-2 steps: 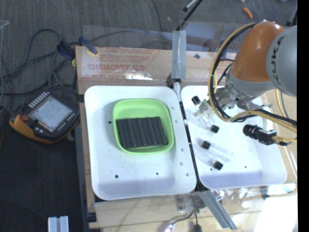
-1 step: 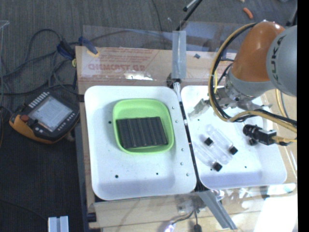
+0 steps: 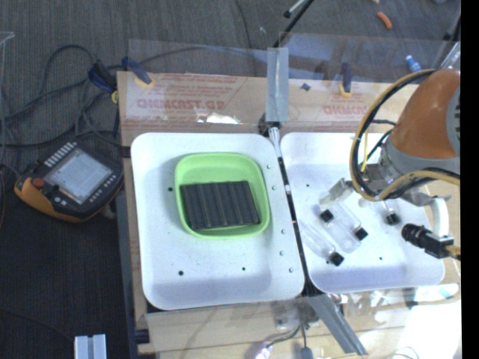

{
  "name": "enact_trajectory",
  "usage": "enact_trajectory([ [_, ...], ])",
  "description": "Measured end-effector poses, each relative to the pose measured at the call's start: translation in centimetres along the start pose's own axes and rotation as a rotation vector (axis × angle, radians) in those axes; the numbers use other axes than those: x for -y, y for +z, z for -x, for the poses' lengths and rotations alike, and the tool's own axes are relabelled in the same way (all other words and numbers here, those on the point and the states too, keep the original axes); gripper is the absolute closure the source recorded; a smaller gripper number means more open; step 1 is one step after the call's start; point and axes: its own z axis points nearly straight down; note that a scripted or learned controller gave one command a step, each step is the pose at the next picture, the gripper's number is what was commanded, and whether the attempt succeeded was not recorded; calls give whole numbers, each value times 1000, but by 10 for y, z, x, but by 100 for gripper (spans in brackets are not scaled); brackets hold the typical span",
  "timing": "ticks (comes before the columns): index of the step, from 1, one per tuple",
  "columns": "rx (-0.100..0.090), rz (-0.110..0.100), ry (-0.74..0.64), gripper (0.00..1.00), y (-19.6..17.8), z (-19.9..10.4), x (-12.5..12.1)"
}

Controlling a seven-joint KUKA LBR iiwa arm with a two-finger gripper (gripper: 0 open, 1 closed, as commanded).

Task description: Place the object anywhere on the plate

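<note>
A dark grey ridged rectangular object (image 3: 219, 205) lies flat on the green plate (image 3: 187, 172), which sits in the left white bin (image 3: 153, 260). My gripper (image 3: 345, 239) hangs over the right white bin (image 3: 389, 271), well to the right of the plate. Its clear fingers (image 3: 346, 217) with black tips stand apart, with only the bin floor showing between them. The grey arm with its orange band (image 3: 426, 114) comes in from the right.
A metal divider (image 3: 288, 200) separates the two bins. A cardboard sheet (image 3: 202, 103) lies behind them. A handheld pendant (image 3: 71, 179) with cables rests on the floor at the left. Cables (image 3: 374, 137) loop off the arm's wrist.
</note>
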Motion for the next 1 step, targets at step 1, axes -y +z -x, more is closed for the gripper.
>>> enact_trajectory([
  [1, 4, 3, 119, 0, -196, 44, -19],
])
